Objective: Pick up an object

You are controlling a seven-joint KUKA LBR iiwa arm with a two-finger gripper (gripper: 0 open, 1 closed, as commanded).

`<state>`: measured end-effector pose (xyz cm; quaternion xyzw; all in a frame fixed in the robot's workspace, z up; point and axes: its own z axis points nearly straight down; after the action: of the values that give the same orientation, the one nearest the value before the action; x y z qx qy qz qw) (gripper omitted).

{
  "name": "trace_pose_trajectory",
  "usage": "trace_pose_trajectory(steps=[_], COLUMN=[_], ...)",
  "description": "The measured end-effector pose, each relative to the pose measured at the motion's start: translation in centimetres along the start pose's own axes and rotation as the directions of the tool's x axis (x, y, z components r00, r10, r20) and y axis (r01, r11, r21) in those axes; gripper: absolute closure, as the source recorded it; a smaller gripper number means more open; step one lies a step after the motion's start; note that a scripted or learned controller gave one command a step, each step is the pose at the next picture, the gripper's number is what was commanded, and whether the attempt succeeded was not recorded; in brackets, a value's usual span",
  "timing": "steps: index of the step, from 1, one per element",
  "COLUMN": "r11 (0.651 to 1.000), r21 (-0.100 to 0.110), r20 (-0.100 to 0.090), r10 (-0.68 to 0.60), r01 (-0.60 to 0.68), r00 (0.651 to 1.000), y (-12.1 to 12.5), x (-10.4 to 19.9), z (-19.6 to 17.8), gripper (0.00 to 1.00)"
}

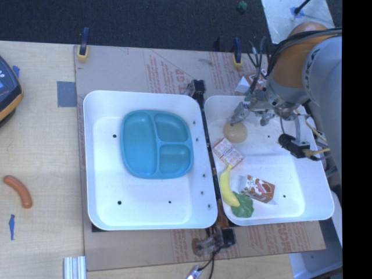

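Bins sit side by side on the worktop (40,156). The left bin (104,208) carries a blue tray (157,144). In the right bin (302,208) the claw (247,114) hangs over the far left corner, just above a tan ball (235,133); whether it is open or closed cannot be told. Nearer the front lie a patterned packet (227,152), a banana (227,189), a green piece (243,206) and a red-brown packet (258,189). A sausage (18,190) lies on the worktop, well left of the bins.
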<state>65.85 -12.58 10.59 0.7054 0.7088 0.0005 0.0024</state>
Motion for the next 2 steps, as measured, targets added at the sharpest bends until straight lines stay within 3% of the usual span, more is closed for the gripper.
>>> trace_pose_trajectory(steps=[1, 2], r11=[1.0, 1.0], r21=[0.008, 0.008], r20=[-0.002, -0.002], r10=[-0.001, -0.001], r01=[0.001, 0.001], r00=[1.0, 1.0], y=[-0.22, -0.22], x=[2.91, 2.91], z=[1.38, 1.37], gripper=[0.0, 0.0])
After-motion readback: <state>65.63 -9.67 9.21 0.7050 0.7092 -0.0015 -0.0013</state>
